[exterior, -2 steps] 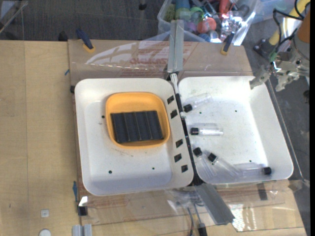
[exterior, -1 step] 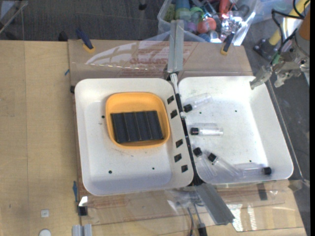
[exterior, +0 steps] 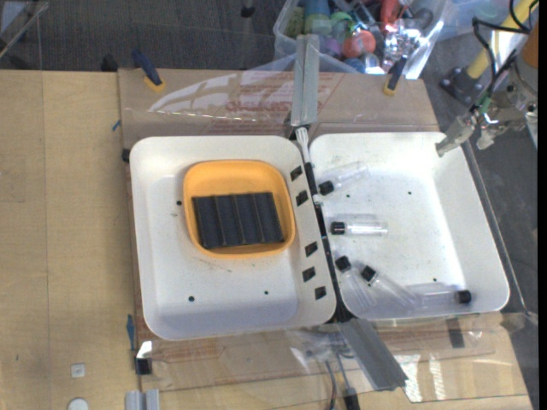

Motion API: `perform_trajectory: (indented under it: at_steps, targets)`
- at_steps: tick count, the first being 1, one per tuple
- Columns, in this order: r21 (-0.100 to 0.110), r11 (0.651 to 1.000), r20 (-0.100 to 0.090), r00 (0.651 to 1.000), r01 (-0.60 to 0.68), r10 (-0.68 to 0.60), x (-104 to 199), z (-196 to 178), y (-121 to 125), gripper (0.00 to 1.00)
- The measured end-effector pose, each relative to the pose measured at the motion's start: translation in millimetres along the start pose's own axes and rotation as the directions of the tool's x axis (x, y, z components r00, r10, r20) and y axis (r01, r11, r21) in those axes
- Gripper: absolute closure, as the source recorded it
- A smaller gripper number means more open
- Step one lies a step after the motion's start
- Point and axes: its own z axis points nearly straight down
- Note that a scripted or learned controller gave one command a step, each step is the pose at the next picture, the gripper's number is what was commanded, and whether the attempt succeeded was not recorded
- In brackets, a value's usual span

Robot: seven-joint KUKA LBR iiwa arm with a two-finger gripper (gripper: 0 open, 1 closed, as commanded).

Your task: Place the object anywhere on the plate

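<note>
Item, task status: you may judge the placing done, since the object [exterior: 238,219], a dark ribbed rectangular slab, lies flat inside the orange plate [exterior: 240,175] and covers most of its floor, its left end near the plate's left rim. Nothing seems left but to confirm the result. Item, bins: you have two shallow white bins side by side; the left bin [exterior: 158,254] holds the plate, one in number, and the slab, one in number. Item, right bin [exterior: 444,220]: you can count three clear tubes with black caps, one toward the far left corner [exterior: 342,178], one in the middle left [exterior: 359,227], one lying along the near side [exterior: 419,294]; whether a fourth hides among them you cannot tell. Item, divider: a row of small black tabs [exterior: 306,220] runs along the seam between the bins. Item, gripper [exterior: 451,140]: it sits at the far right edge of the right bin, well apart from the plate; whether it is spread or pressed together you cannot tell, and nothing is seen in it.
</note>
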Motion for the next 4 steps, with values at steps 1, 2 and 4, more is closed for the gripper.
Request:
perform_trajectory:
  at_steps: [1, 2, 4]
  targets:
    - [0.001, 0.999, -0.001, 0.999, 0.039, -0.039, 0.6, 0.5, 0.2, 0.00]
    - [0.002, 0.996, -0.001, 0.996, 0.086, -0.086, 0.0, 0.0, -0.1, 0.00]
    - [0.001, 0.972, -0.001, 0.972, 0.234, -0.234, 0.3, -4.9, 0.3, 0.00]
